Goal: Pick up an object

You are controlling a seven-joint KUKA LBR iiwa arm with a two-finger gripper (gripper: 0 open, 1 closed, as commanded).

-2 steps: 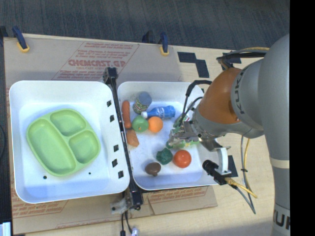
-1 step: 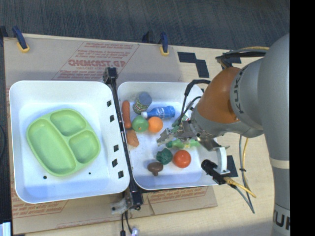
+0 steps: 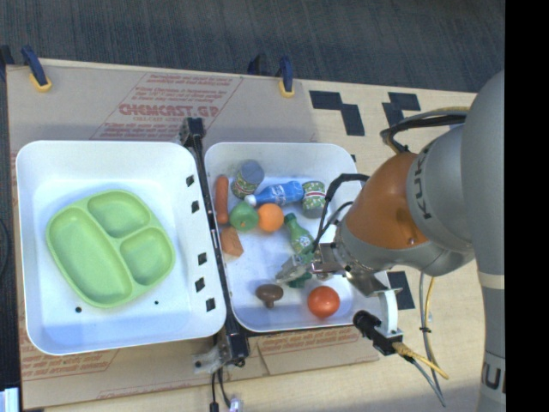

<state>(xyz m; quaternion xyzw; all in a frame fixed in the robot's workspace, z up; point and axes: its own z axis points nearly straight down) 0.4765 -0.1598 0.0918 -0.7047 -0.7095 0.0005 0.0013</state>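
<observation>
1. Left bin (image 3: 34,230): we see a green tray (image 3: 110,245) with three compartments lying flat in it, apart from the toys.
2. Right bin (image 3: 257,318), along its left wall: a carrot (image 3: 222,197), and an orange wedge (image 3: 232,242) just below it.
3. Mid-bin cluster, packed close: a grey can (image 3: 250,177), a blue bottle (image 3: 280,192), a green ball (image 3: 244,218) touching an orange (image 3: 270,218), and a green bottle (image 3: 299,235) slanting down toward the arm.
4. Front of the bin: a brown mushroom (image 3: 269,293), with a tomato (image 3: 323,301) to its right, apart from it.
5. The claw (image 3: 300,273) sits low between the green bottle and the tomato. We cannot tell whether it is open or closed, or whether it grips anything; the wrist (image 3: 390,217) covers it.
6. No toy looks lifted, so we judge the pick not yet made. The likeliest target is the green bottle or the tomato.
7. Risks: the tomato is round and may roll out of a pinch; the slanted bottle may slip or twist; the crowded neighbours may be shoved aside.
</observation>
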